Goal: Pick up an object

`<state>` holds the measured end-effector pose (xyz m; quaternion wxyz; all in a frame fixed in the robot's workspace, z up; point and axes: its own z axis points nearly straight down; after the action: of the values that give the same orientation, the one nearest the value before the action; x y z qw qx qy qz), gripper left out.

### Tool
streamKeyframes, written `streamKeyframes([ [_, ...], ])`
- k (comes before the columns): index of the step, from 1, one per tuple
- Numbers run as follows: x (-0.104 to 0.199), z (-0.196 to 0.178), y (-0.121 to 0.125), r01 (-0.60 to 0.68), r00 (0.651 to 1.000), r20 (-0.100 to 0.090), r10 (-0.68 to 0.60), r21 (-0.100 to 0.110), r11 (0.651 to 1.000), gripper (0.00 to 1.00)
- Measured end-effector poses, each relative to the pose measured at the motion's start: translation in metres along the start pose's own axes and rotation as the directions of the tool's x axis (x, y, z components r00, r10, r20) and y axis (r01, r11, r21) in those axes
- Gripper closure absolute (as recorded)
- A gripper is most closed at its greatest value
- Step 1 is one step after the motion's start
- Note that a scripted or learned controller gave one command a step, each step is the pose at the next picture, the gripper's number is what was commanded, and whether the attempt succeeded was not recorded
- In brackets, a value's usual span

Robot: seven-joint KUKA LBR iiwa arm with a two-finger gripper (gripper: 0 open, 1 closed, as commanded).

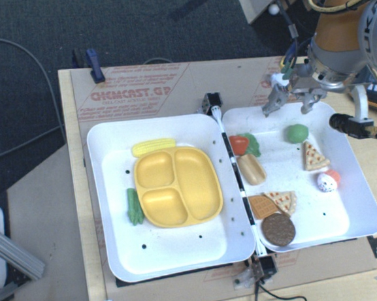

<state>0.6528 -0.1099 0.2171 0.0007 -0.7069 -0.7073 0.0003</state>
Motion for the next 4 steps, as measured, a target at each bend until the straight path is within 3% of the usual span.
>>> streamKeyframes([
  [1,-0.063,0.133,0.013,-0.001,1.000,0.001,0.001,0.000,1.000,0.00],
  [2,-0.051,0.132,-0.034,-0.001,1.000,0.000,0.001,0.000,1.000,0.00],
  [3,-0.050,0.122,-0.033,-0.002,1.000,0.000,0.002,-0.002,1.000,1.00],
  [4,-0.050,0.122,-0.033,-0.002,1.000,0.000,0.002,-0.002,1.000,0.00],
])
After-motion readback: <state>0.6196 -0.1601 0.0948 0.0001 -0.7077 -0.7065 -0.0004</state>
